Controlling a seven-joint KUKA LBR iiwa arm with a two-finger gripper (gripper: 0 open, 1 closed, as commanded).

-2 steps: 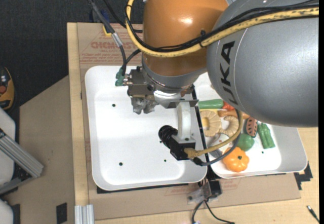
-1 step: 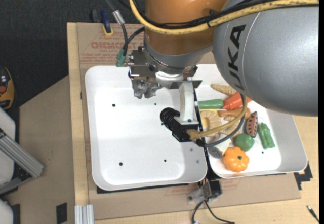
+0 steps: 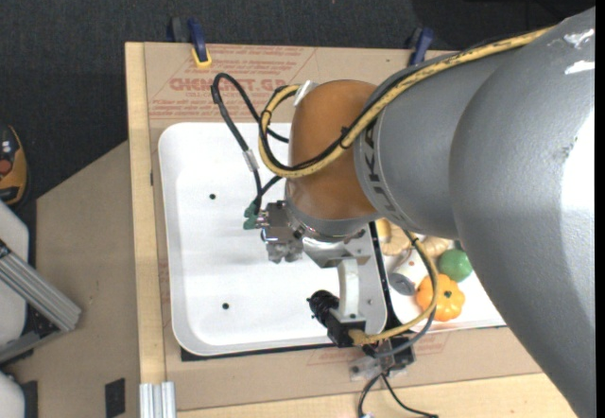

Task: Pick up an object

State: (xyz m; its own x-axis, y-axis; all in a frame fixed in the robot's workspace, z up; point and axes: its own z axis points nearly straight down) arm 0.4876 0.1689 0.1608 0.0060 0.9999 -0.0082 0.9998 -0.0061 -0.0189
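My gripper (image 3: 282, 238) hangs over the middle of the left white bin (image 3: 203, 255), mostly hidden under the wrist and its orange band (image 3: 326, 156). Just its grey metal body pokes out at the wrist's lower left. In the right bin (image 3: 477, 317), beside the arm, lie an orange pumpkin-shaped object (image 3: 442, 299), a green ball (image 3: 456, 264), a pale yellow object (image 3: 431, 245) and a small grey piece (image 3: 405, 283). The arm covers most of that bin.
Black and yellow cables (image 3: 248, 147) loop from the wrist over the left bin's back half. Both bins rest on a brown board (image 3: 142, 217) with blue clamps (image 3: 194, 36) at its far edge. Dark floor surrounds the bench.
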